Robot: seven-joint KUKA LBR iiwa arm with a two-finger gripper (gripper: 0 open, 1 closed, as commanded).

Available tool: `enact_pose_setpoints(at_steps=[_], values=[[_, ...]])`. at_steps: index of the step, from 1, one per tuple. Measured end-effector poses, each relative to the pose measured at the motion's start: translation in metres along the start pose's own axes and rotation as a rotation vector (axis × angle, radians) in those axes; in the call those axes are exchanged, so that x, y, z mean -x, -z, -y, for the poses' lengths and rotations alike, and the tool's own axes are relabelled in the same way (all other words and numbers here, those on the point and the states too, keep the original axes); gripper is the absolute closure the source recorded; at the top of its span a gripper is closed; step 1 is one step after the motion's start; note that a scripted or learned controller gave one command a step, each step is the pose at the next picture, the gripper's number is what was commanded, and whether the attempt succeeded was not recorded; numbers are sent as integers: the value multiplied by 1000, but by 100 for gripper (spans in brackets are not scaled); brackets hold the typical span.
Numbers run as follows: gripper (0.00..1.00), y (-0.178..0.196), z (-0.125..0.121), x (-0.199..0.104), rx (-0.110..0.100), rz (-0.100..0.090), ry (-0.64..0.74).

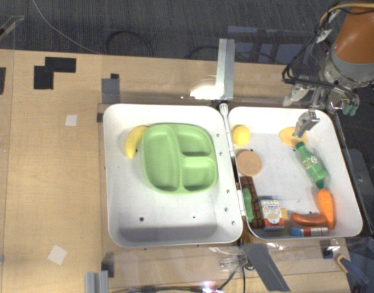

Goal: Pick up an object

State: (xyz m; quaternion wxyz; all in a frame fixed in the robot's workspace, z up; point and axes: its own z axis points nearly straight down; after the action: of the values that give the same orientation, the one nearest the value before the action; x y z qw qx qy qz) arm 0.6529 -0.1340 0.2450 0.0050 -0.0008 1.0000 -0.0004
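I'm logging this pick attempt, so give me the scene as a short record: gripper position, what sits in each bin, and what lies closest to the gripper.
gripper: gripper over the top of the right bin
nearest item: yellow piece just beside the gripper; green bottle below it
right bin, other items: lemon, brown disc, carrot, small carton, hot dog
left bin: green divided tray, banana at the tray's left edge
held: nothing seen between the fingers
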Motion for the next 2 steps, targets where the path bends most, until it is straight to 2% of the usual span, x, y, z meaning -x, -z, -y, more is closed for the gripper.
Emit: enact_pose_setpoints(at_steps=[1, 2], values=[[0, -149, 42, -68, -1, -1, -12], [0, -154, 34, -105, -3, 6, 63]])
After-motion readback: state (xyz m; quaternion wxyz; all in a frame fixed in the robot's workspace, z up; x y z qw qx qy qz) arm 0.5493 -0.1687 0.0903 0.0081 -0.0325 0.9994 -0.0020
